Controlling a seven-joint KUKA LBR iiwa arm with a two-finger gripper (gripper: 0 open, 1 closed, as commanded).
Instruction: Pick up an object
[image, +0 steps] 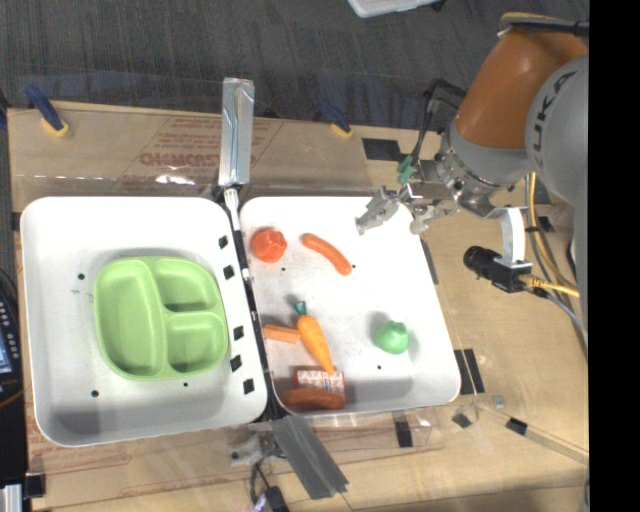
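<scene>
Two shallow white bins are seen from above, side by side on a brown cardboard-covered tabletop (520, 350). Nearest the camera, at the lower edge of the right white bin (420, 300), a small packet with a red and white label (320, 379) lies on top of a brown sausage-shaped toy (312, 398). Just above these, an orange plastic carrot with a green tip (314, 338) lies at a slant, and a short orange stick (280, 333) touches its left side. To the right, well apart from the carrot, a round green plastic vegetable (392, 337) rests on the bin floor.

At about the same depth, the left white bin (50, 300) holds a light green plastic tray with three compartments (160, 317), set near the bin's middle.

Farther back in the right bin, a round red tomato-like toy (267, 244) sits close to the divider between the bins, and a curved orange-red sausage-shaped toy (328, 253) lies just to its right, apart from it.

Beyond that, the metal pincer (380, 214) is seen above the far right corner of the right bin, pointing left and downward. Nothing is seen between its fingers, and how far they are spread cannot be told from this angle. It is near the orange-red sausage but not touching it. Behind it, the grey arm with an orange band (520, 70) reaches in from the right.

At the far edge, a strip of silver tape (236, 130) runs up from the gap between the bins.
</scene>
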